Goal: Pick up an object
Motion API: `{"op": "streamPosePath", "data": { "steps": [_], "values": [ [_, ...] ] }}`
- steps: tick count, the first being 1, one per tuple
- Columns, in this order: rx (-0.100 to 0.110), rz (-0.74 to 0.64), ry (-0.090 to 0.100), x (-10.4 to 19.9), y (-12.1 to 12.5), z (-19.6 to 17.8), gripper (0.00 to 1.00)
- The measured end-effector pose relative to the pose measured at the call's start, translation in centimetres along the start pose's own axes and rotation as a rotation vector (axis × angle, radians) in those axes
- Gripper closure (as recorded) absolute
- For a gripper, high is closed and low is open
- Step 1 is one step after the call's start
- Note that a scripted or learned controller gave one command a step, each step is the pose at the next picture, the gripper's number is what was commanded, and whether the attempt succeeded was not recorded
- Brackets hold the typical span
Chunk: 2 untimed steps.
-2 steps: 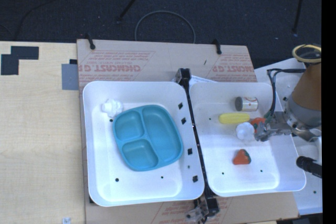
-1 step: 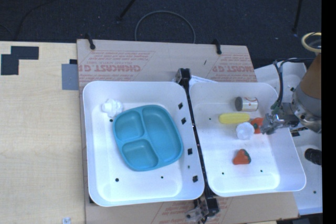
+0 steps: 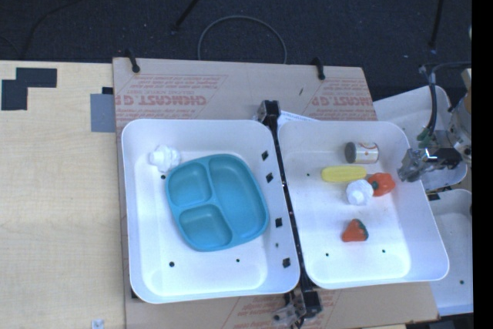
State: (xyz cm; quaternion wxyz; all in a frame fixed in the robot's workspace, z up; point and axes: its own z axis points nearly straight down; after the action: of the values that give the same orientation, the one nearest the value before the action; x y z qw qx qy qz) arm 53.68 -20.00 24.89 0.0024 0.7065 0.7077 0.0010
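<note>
The right bin (image 3: 389,262) holds several small objects. A small silver can (image 3: 362,152) lies on its side near the back. Just in front of it lies a yellow banana-like piece (image 3: 343,174). A white round piece (image 3: 357,193) touches an orange-red piece (image 3: 381,183). A red strawberry-like piece (image 3: 354,230) sits alone nearer the front. My gripper (image 3: 417,163) hangs at the bin's right rim, right of the orange-red piece and apart from it. Nothing shows in its grasp.
The left bin (image 3: 142,243) holds a blue divided plate (image 3: 216,201) and a small white object (image 3: 163,158) at its back left corner. A black divider (image 3: 280,196) runs between the bins. Cables and white equipment (image 3: 454,127) crowd the right edge.
</note>
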Motion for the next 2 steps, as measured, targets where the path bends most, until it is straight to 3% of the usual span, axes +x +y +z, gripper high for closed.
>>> {"op": "streamPosePath", "data": {
  "steps": [2],
  "values": [
    [0.008, -0.003, 0.005, 9.8, 1.5, 1.9, 1.00]
  ]
}}
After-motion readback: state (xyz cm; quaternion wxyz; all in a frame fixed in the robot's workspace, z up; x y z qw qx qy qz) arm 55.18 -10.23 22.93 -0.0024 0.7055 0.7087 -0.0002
